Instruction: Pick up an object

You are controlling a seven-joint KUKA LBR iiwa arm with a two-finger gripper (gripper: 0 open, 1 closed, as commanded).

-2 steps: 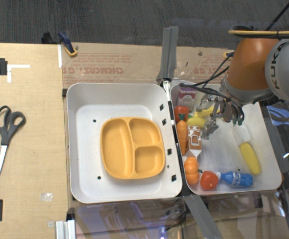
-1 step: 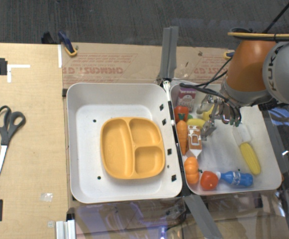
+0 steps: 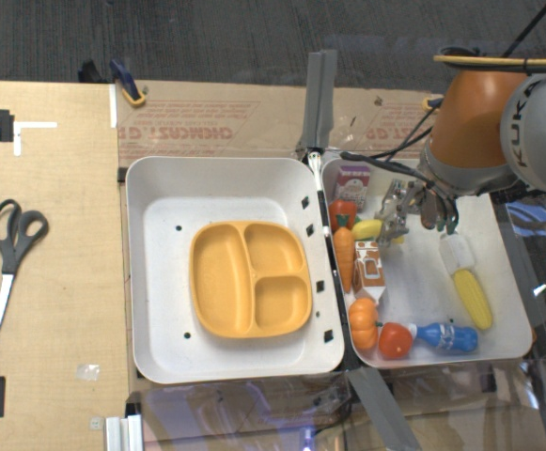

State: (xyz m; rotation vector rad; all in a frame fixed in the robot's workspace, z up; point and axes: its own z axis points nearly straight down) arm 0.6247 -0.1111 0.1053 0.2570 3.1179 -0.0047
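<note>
Camera view: my gripper (image 3: 397, 216) hangs low in the right bin (image 3: 507, 346).
I can't tell its state; yellow banana (image 3: 366, 228) touches its left side, corn cob (image 3: 472, 297) lies apart.

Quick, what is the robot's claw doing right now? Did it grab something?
Gripper: low in the right bin, beside the yellow toy; whether it has grabbed anything cannot be told.

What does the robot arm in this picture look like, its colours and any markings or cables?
The grey KUKA arm has rounded casings, a broad glossy orange band above the wrist and part of dark KUKA lettering on its side. The metallic end effector is small and silvery. Thin black cables run near the wrist.
</note>
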